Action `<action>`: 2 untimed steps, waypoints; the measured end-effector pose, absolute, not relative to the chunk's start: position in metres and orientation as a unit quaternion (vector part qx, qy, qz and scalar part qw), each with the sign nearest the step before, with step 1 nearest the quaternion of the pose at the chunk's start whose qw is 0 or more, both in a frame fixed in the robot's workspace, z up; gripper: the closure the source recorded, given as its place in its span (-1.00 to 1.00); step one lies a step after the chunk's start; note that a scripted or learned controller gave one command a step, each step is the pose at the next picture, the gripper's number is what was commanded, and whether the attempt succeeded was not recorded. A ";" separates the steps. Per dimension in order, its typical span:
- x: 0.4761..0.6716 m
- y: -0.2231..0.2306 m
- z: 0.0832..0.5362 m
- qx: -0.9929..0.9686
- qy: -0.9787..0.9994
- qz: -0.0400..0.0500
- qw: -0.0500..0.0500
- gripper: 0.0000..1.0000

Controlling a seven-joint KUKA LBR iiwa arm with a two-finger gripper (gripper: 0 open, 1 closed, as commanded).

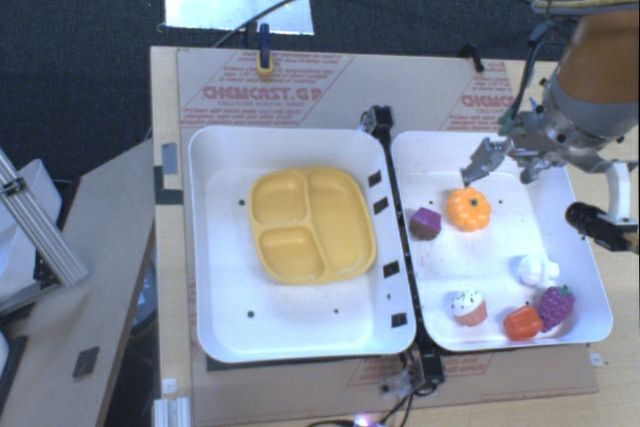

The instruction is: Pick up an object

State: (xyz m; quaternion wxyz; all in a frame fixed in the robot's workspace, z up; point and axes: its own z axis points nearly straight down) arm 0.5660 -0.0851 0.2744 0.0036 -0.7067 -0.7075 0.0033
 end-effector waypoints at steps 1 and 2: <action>0.568 -0.085 0.281 -0.706 -0.708 0.000 -0.001 -1.00; 0.564 -0.085 0.219 -0.707 -0.708 0.001 0.001 -1.00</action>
